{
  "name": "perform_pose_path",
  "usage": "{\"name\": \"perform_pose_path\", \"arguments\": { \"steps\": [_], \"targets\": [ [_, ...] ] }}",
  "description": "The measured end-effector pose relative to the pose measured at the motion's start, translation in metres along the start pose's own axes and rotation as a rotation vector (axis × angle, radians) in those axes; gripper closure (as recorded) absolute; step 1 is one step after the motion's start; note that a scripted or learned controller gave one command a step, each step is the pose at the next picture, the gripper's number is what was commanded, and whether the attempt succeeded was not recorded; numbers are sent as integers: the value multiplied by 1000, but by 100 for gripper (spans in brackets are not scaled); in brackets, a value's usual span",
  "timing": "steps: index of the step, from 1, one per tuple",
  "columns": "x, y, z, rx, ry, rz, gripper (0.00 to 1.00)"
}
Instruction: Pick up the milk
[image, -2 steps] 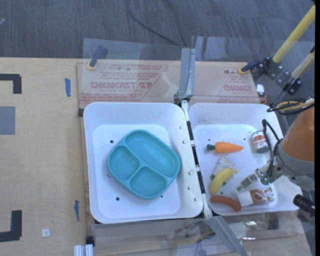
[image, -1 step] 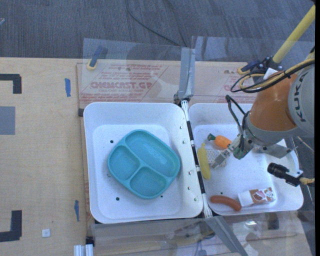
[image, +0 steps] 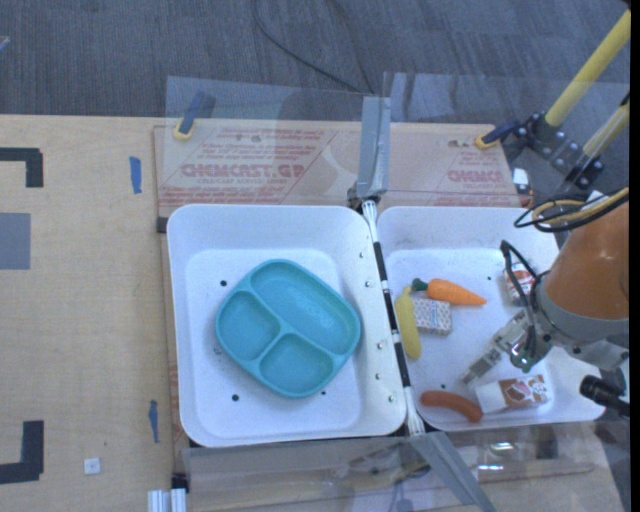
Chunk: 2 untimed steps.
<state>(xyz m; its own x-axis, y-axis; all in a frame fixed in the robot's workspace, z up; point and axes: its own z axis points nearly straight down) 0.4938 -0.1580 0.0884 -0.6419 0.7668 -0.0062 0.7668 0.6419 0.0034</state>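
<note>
Tool (image: 487, 362) hangs low in the right bin (image: 450, 225), just beside the milk (image: 515, 393) lying near the sausage (image: 452, 404); carrot (image: 455, 292) and banana (image: 407, 322) sit behind.

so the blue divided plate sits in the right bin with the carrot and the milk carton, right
Not quite. The camera view shows the blue divided plate alone in the left bin. The carrot and the milk carton are in the right bin, as you said.
</note>
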Motion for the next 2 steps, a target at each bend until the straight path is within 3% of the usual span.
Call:
{"name": "perform_pose_path", "arguments": {
  "steps": [1,2],
  "targets": [
    [-3,0,-11,-6,-6,8,100],
    [-3,-1,-11,-6,-6,9,0]
  ]
}}
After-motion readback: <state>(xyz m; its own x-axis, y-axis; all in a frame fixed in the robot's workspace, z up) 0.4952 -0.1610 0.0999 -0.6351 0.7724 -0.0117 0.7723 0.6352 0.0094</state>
